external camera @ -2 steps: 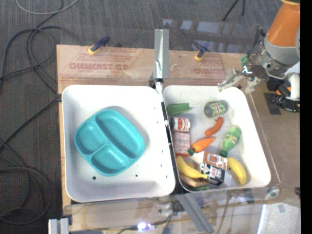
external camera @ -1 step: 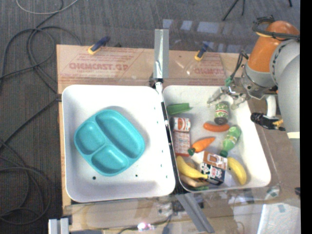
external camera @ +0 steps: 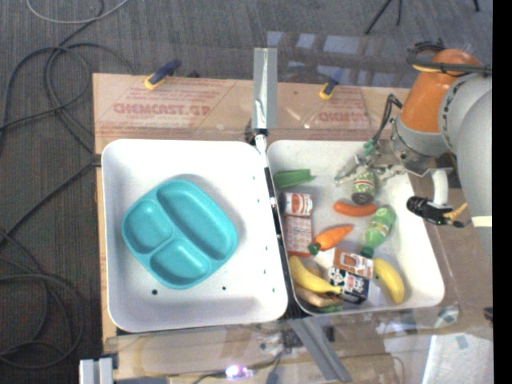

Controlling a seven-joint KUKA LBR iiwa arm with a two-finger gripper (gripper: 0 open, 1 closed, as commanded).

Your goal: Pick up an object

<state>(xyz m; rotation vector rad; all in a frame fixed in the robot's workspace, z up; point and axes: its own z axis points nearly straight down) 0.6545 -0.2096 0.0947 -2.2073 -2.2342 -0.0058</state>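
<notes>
My gripper (external camera: 365,166) hangs over the back of the right bin (external camera: 424,250), at the end of the grey arm with the orange band (external camera: 428,102). Directly under it is a small can with a green and red label (external camera: 364,186); I cannot make out whether it is gripped or just lying below. In front of the can lie a red sausage-shaped piece (external camera: 354,208), a green bottle (external camera: 380,224) and a carrot (external camera: 332,237). A green vegetable (external camera: 294,178), a red and white can (external camera: 298,204) and a flat box (external camera: 298,232) line the bin's left side.
Two bananas (external camera: 308,278) (external camera: 390,280) and a small carton (external camera: 352,272) crowd the right bin's front. The left bin (external camera: 128,154) holds a teal divided plate (external camera: 180,232). A metal divider (external camera: 262,94) stands behind the bins. Cables lie on the floor at the left.
</notes>
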